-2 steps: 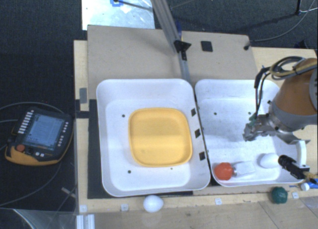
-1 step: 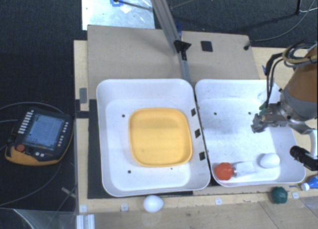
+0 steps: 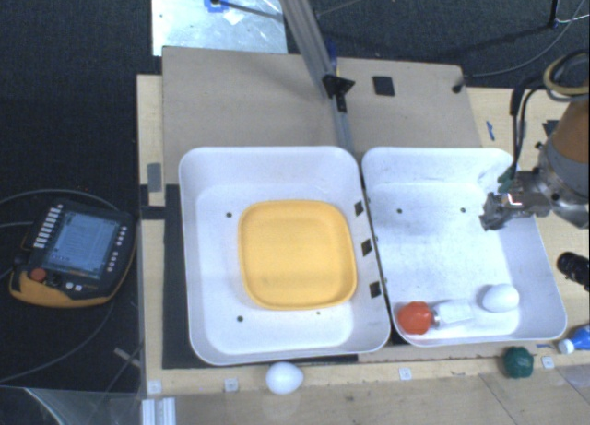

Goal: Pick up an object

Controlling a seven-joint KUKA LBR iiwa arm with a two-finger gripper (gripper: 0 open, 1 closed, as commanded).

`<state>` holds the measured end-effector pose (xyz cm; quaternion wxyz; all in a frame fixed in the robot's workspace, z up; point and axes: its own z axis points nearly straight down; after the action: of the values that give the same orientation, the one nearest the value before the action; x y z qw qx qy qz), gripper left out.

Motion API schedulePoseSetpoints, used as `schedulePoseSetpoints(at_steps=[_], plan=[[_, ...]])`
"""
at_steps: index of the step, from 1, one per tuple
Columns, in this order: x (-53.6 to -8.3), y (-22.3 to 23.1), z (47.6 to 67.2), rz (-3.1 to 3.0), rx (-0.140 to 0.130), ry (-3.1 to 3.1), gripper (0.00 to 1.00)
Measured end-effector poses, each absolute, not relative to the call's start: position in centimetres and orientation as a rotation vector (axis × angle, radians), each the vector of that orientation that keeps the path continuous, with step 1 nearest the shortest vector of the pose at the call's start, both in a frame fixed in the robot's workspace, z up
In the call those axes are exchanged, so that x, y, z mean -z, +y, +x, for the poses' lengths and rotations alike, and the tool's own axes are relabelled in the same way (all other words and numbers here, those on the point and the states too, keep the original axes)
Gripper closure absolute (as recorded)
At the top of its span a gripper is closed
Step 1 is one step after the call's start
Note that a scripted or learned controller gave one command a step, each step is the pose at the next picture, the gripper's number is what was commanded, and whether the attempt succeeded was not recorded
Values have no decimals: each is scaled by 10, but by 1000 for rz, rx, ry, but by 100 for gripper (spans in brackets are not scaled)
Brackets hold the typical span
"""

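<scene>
A dark carpeted floor surrounded the worktop (image 3: 406, 119), a tan board that carried two shallow white bins side by side. A teach pendant (image 3: 72, 255) lay on the floor to the left, and cables trailed across the upper right.

The left bin (image 3: 207, 322) held a square yellow plate (image 3: 297, 253), lying flat near its centre. The right bin (image 3: 415, 220) held its things crowded along the near wall: a red ball (image 3: 415, 317) in the near-left corner, a pale tube-like piece (image 3: 452, 312) just beside it — apparently touching — and a white egg-shaped object (image 3: 500, 299) a little further right. Outside the bins, another white egg (image 3: 284, 378) and a dark green ball (image 3: 518, 361) rested on the worktop's front edge.

The risk, as I judged it, lay in that crowding. Each candidate sat against or near the sloping bin wall, so descending jaws might strike the wall or the neighbouring piece, and a round, smooth egg or ball would likely squirt away sideways if pinched off-centre. The red ball and the tube sat so close that a grasp might catch both, or neither.

The arm (image 3: 567, 151) reached in from the right, its wrist over the right bin's far-right edge. The gripper (image 3: 498, 211) hung at the bin's right side, well apart from the objects along the near wall. Whether the jaws stood open or closed could not be told — they were too small and dark to resolve — and nothing was visible between them.
</scene>
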<state>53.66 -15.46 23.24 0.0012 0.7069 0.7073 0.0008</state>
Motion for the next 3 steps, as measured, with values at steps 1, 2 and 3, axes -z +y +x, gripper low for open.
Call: schedulePoseSetpoints(at_steps=[1,2,3], plan=[[-283,-149,546,2219,-3,2221,100],[-280,-101,542,2218,-2,2224,100],[-278,-49,541,2218,-2,2225,100]])
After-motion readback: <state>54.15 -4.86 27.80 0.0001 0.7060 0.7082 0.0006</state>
